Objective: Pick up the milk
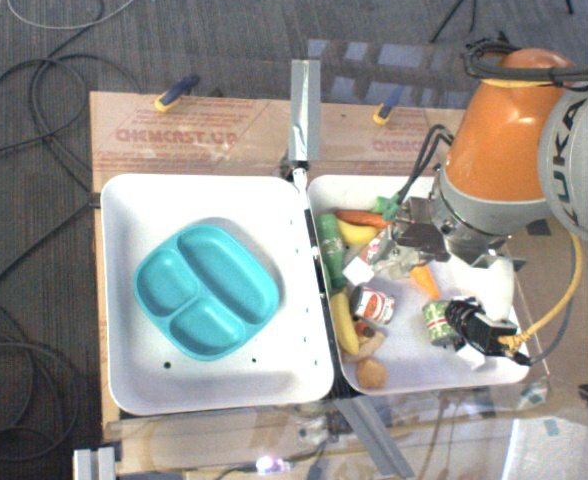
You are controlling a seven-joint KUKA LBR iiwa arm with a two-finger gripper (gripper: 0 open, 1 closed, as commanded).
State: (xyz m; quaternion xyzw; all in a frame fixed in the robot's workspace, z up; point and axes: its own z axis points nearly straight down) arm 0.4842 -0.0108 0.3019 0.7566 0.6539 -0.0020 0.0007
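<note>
The milk is a small white carton. It lies tilted in the right bin, near the middle, just beside the yellow banana and a red and white can. The gripper hangs low right next to the milk, and I cannot tell how it is set. Food is packed tight around the milk: a green vegetable, a carrot and a green can. The left bin has lots of open room around a blue plate. The two bins touch in the middle of the table.
</note>
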